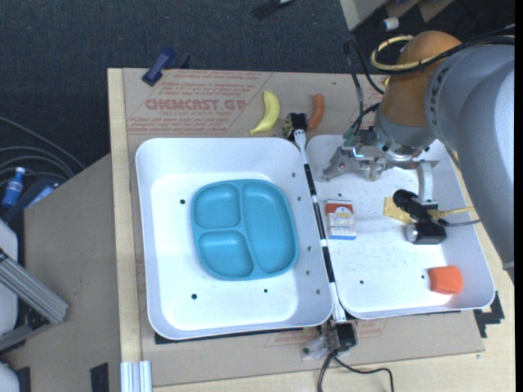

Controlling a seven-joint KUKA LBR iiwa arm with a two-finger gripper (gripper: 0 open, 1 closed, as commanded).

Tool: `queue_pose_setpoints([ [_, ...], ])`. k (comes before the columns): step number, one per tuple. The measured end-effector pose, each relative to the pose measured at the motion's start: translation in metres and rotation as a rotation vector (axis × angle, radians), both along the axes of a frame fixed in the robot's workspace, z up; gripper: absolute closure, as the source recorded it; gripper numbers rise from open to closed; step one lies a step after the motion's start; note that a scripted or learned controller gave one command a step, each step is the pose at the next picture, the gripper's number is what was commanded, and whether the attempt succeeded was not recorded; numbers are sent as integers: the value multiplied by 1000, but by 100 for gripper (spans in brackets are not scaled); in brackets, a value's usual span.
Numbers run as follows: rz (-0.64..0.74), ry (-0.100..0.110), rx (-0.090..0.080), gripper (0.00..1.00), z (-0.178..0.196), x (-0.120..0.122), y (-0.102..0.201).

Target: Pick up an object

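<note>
Tabletop (196, 96) carries two white bins side by side, and it has red print on its far part. The left bin (163, 284) holds one blue plate (243, 229) with three compartments. The plate lies flat near the middle of this bin, apart from all the walls.

The right bin (384, 300) holds two loose things. A small box (340, 220), red and white, lies flat close to the wall that this bin shares with the left one, about halfway along that wall. An orange block (445, 280) lies near the near right corner, well apart from the box.

The arm (482, 129) comes in from the right, over the far side of the right bin. The gripper (357, 166) is low over the far left part of this bin, on the far side of the box and not touching it. The block is well apart from it. I see nothing held in the gripper, and I cannot tell from this view if it is open or closed.

Outside the bins, on the far part of the tabletop, a banana (266, 113) lies just beyond the far right corner of the left bin. An orange-red stick (316, 111) lies near it, to its right. A blue thing (158, 67) lies at the far left corner of the tabletop, partly over the edge.
</note>
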State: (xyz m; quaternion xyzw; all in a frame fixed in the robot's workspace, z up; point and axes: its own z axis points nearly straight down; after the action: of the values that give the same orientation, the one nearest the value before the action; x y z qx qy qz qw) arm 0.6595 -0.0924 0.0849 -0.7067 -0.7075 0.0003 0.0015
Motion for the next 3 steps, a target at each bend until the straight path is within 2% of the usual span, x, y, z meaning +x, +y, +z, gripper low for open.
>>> queue_pose_setpoints([
  [1,0,-1,0,100,10,0,0],
  [2,-1,0,0,0,10,0,0],
  [3,-1,-2,0,100,20,1,0],
])
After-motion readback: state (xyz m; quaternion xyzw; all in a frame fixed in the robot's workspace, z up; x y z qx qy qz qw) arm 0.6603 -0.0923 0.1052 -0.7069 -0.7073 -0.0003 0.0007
